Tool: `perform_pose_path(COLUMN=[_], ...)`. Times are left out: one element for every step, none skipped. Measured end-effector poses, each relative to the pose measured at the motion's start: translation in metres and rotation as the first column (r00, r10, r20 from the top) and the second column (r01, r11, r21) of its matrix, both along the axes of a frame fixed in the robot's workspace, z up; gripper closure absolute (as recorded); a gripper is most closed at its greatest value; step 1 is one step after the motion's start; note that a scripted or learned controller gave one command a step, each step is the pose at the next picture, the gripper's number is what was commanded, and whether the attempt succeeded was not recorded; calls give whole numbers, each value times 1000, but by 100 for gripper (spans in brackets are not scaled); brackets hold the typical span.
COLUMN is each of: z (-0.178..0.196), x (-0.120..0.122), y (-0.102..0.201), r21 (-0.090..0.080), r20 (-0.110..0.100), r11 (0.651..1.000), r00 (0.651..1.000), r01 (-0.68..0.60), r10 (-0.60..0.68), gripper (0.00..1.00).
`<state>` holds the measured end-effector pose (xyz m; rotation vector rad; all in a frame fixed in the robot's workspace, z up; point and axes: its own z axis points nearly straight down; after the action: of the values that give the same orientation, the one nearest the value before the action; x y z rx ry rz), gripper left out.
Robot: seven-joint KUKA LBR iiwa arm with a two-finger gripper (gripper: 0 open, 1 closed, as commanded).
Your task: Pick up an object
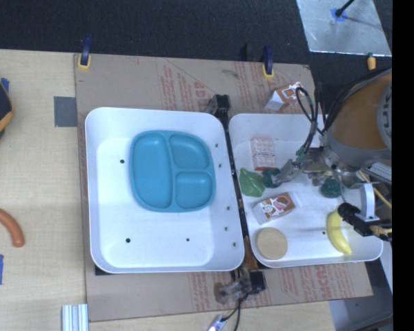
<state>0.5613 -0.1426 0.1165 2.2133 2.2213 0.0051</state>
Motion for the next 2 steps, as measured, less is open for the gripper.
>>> perform_pose_path(z=[-25, -24], x=[27, -47], y=[38, 4], r21=[1, 1], r20=[-9, -11], r11=[1000, 1000], r00=[1000, 1000], r01=[-3, -1], r10=[3, 1], gripper=[0, 0])
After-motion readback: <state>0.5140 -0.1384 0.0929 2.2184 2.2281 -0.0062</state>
